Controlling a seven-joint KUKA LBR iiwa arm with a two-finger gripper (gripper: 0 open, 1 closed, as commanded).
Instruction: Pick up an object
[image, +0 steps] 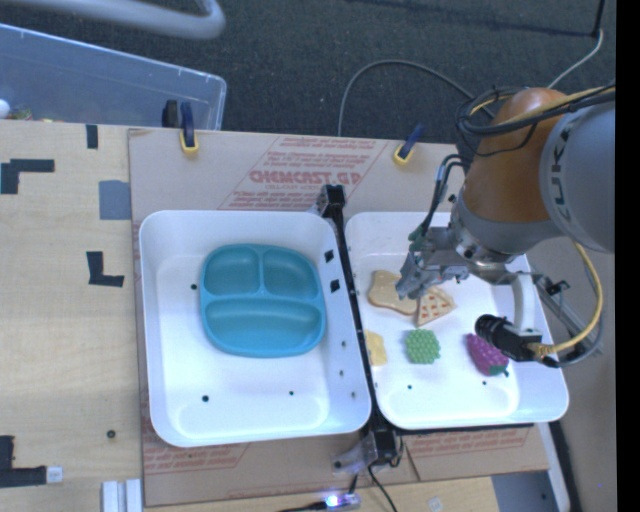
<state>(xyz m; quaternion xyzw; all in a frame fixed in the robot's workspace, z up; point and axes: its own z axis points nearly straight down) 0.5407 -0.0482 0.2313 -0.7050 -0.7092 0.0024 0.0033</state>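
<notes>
Hand (412, 283) touching toast (388, 293) (waffle (433, 306) beside).

Two shallow white bins side by side on my bench.

The left bin (165, 330) holds a blue divided plastic plate (262, 300); in the right bin (450, 405), my gripper (420, 279) hangs over a tan toast-shaped toy (385, 292), beside a waffle-patterned wedge (436, 306).

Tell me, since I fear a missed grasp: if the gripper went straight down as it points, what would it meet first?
Probably the tan toast-shaped piece, which lies right under the gripper, near the waffle wedge. Height above it is unclear from this slanted view.
</notes>
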